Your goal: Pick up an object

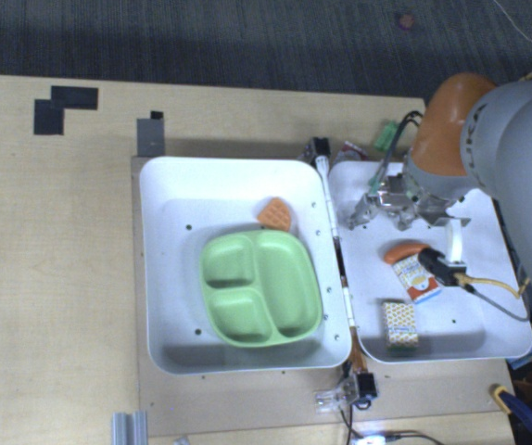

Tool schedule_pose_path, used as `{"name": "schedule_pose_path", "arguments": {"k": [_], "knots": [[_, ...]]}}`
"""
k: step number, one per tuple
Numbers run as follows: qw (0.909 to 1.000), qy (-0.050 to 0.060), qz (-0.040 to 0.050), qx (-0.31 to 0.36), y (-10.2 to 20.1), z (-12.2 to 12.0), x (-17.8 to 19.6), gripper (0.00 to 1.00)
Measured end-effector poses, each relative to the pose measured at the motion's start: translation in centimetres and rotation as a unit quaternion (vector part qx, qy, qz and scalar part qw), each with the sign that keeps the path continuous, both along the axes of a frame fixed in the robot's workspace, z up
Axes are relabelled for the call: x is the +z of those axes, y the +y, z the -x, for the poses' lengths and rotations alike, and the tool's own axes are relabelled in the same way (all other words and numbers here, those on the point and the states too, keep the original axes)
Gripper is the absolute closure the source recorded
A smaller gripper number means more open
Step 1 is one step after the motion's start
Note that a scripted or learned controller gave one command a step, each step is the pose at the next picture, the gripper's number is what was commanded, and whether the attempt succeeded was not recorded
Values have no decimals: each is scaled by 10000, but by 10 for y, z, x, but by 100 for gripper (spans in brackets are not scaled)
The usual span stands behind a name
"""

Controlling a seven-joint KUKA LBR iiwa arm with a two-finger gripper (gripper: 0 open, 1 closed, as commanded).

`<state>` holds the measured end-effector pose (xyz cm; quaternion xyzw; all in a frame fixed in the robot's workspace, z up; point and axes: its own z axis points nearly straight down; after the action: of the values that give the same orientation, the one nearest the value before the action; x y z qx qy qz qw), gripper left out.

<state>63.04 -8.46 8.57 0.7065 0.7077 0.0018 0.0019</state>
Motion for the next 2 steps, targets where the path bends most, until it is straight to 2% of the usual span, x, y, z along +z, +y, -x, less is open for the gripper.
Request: {"name": "schedule_pose_path", "arguments": {"k": [1,2], "knots": [[10000,0,-2,18,-8,-39,0,0],[10000,-23,2,37,-7,-41,12,100]]}}
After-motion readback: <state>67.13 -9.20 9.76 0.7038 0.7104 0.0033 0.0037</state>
